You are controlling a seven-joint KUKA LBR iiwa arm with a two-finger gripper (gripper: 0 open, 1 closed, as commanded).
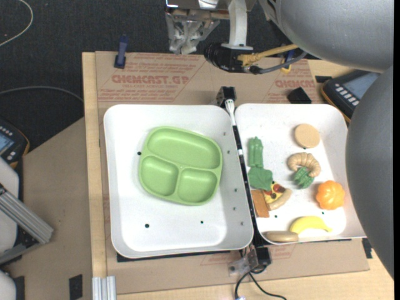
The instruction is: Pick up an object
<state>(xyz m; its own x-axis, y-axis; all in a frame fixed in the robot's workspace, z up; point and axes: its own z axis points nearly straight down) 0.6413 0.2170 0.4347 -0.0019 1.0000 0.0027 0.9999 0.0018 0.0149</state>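
My gripper (pixel 183 35) hangs high at the back, beyond the far edge of the left bin (pixel 119 167), with nothing seen in it. The right bin (pixel 275 117) holds several toy foods: a tan round disc (pixel 306 135), a green vegetable (pixel 255 152) above a leafy green piece (pixel 261 178), a tan croissant (pixel 304 162), an orange pumpkin (pixel 329 194), a pizza slice (pixel 276 197), a yellow banana (pixel 310 224) and a tan oblong piece (pixel 281 236). A green divided plate (pixel 180 165) lies in the left bin.
The grey arm (pixel 337 17) sweeps across the top right and down the right side, over the right bin's edge. Cables (pixel 262 58) hang behind the bins. A blue clip (pixel 120 52) lies on the cardboard (pixel 150 80) at the back left.
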